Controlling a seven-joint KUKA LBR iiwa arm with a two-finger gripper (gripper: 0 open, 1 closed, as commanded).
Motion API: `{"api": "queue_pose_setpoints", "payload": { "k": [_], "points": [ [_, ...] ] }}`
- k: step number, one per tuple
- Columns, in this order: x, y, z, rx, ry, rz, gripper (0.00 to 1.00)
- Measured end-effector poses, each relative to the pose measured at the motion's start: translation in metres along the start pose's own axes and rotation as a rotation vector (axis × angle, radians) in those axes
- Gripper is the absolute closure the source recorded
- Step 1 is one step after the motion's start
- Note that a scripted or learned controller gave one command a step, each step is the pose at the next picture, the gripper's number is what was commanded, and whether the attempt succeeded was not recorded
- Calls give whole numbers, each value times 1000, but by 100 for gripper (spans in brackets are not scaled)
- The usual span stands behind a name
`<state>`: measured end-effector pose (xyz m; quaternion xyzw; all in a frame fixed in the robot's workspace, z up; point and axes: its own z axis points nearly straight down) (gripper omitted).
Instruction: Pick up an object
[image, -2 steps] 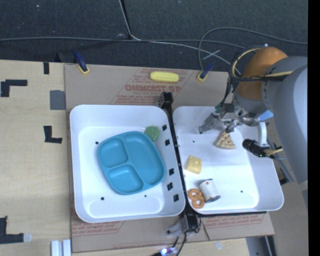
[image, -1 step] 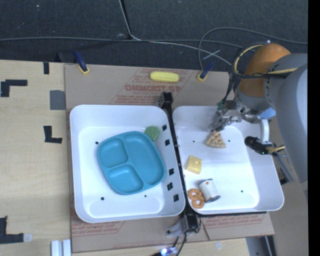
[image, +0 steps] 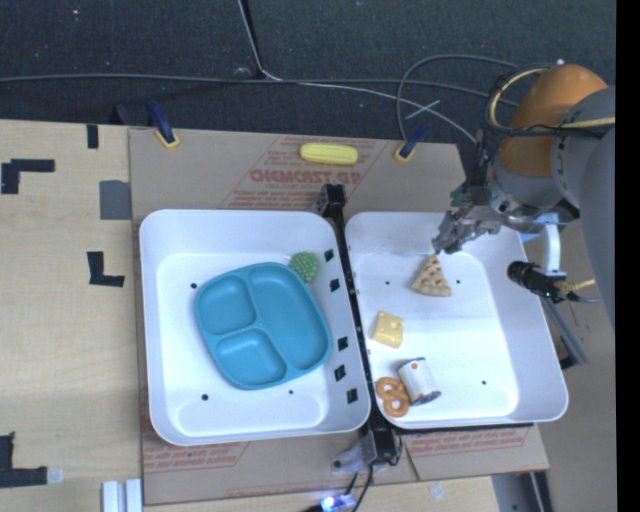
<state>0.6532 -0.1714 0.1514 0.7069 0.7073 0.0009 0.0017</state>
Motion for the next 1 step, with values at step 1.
{"api": "queue_pose_setpoints", "payload": {
  "k": [1],
  "points": [
    [-9, -1, -50, 0, -1, -1, 100]
  ]
}}
